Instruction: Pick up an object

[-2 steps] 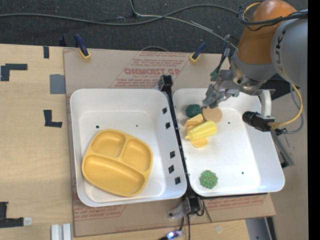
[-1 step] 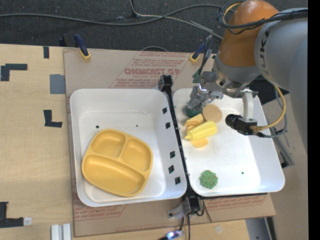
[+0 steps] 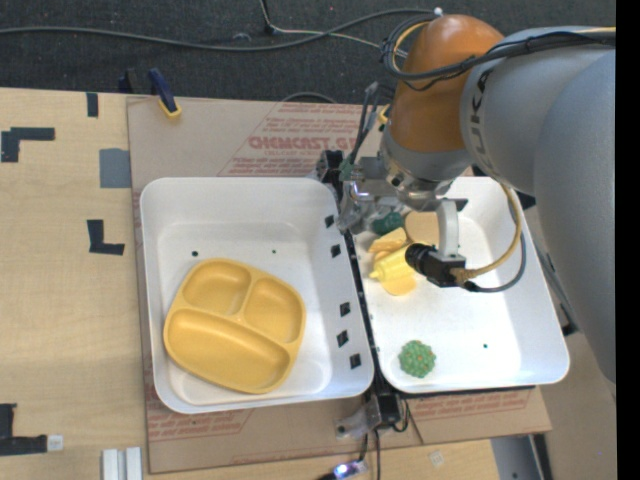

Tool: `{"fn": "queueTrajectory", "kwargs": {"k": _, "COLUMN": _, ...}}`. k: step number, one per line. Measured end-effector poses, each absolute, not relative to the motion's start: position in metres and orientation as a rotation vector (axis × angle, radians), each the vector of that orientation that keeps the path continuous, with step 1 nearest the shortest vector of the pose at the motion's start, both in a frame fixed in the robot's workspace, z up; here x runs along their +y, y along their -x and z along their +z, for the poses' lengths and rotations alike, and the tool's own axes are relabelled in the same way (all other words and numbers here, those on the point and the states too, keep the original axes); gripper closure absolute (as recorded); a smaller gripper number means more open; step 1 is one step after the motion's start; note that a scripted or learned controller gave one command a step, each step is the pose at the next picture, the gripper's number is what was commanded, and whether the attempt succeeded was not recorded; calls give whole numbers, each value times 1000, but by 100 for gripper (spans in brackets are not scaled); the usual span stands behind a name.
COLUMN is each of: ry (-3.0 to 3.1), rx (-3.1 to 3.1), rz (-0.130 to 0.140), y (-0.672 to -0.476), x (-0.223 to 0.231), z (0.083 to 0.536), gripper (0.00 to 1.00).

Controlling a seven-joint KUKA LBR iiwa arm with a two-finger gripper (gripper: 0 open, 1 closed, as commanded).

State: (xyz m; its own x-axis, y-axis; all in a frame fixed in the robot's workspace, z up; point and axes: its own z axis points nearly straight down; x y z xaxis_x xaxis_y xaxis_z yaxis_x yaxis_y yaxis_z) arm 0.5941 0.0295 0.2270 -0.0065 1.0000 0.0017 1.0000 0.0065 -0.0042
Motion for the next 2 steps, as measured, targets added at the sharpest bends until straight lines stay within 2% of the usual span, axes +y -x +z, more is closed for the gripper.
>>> {"fn": "queueTrajectory", "kwargs": {"k": 1, "ry": 2214, "rx": -2227, "rz": 1, "y": -593, "x": 87, "z": 232, "gripper": 100}}
{"fn": "queueTrajectory", "kwargs": {"k": 2, "ry": 2218, "rx": -2224, "rz": 3, "y": -593, "x": 84, "z": 232, "gripper": 0}}
